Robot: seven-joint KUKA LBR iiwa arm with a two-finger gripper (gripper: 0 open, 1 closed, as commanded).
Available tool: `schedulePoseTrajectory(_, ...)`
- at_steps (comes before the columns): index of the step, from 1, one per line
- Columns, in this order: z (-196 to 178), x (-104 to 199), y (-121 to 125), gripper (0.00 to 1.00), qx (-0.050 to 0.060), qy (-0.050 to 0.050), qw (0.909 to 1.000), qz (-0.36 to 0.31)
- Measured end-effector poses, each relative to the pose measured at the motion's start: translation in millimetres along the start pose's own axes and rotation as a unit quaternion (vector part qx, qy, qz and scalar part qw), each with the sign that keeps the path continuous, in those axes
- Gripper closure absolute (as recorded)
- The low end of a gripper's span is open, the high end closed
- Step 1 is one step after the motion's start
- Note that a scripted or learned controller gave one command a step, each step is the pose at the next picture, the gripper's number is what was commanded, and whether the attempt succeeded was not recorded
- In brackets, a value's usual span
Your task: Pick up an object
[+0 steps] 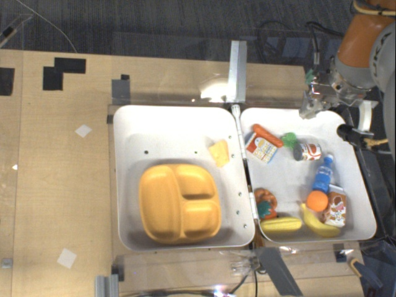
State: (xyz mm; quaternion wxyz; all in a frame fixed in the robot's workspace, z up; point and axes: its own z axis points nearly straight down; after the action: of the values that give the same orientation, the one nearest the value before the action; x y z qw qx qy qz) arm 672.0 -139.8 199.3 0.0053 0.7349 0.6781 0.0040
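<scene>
Above the right bin's (352, 166) far edge, gripper (307, 111), blue bottle (322, 176) lying lengthwise, cap away.

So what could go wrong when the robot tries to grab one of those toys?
The toys in the right bin lie crowded: the orange ball touches the blue bottle and the banana, so the gripper might bump neighbours or pinch two at once. The ball is round and could roll away. The gripper sits at the bin's far rim and might clip it.
</scene>
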Motion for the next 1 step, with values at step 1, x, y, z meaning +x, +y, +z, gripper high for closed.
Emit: schedulePoseTrajectory(1,70.4,-11.1,-80.2,1.00,0.007,-0.001,0.9691,0.247)
